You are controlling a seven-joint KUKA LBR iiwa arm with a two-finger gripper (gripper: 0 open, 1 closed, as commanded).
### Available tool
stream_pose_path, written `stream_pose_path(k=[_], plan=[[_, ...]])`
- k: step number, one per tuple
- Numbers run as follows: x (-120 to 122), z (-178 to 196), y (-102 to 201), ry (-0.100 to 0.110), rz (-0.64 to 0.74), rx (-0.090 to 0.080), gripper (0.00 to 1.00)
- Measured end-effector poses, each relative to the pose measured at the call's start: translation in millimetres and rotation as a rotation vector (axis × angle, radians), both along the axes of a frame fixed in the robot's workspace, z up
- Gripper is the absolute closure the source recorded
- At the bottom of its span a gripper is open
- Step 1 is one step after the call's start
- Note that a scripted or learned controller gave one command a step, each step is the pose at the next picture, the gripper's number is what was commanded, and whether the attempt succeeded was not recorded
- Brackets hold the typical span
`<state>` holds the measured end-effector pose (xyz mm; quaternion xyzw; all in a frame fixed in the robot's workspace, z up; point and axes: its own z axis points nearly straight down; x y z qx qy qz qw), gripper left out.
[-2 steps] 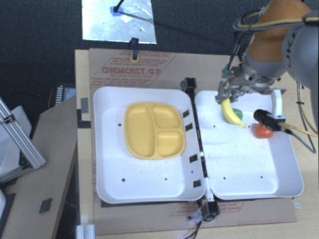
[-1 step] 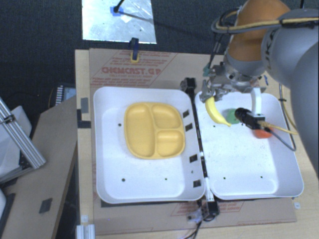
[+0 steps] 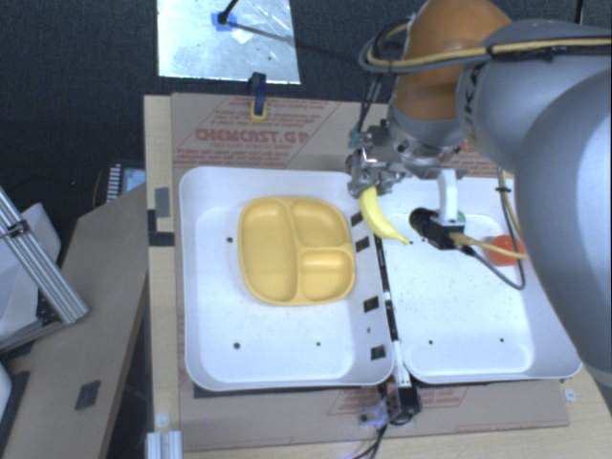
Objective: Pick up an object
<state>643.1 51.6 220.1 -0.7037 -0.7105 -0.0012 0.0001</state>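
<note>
Nearest the lens: grey arm [image 3: 559,161], reaching in from the right. Below its wrist, gripper [image 3: 366,178] over the seam between left bin [image 3: 206,285] and right bin [image 3: 459,333]. Closed narrow on the upper end of banana [image 3: 381,216], the rest slanting down-right along the divider, just beside plate [image 3: 295,251]. Cannot tell whether the low tip is clear of the floor. Looks like grasp made, lift in hand. Next calls for a slow, straight rise, as held by one end and apt to swing or slip. Orange thing [image 3: 504,247] in right bin, half hidden.
</note>
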Motion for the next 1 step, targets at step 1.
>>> stream_pose_path(k=[1], plan=[[-3.5, -1.0, 48.2, 0.0, -0.001, -0.001, 1.0]])
